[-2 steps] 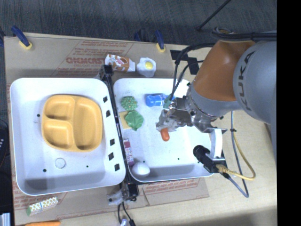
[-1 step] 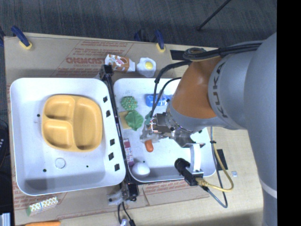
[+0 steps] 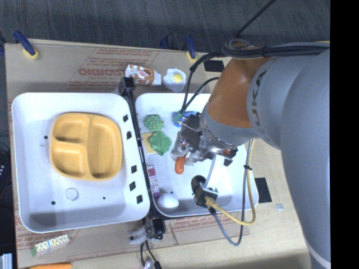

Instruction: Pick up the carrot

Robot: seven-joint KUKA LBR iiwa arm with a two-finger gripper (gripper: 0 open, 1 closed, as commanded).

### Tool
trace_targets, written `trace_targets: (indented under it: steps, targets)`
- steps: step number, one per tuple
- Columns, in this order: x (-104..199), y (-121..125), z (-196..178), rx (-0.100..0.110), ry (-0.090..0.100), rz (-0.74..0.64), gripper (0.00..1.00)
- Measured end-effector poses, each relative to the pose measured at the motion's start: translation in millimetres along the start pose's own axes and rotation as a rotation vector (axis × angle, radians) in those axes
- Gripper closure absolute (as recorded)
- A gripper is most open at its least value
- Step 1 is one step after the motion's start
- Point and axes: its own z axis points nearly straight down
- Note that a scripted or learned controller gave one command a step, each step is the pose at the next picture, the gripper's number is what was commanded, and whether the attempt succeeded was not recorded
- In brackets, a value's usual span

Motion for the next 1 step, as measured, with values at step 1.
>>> trace_targets:
  steps: [1]
  targets:
    - [0.2, -0.3, -12.6, -0.001, 0.000, -0.170, 1.00]
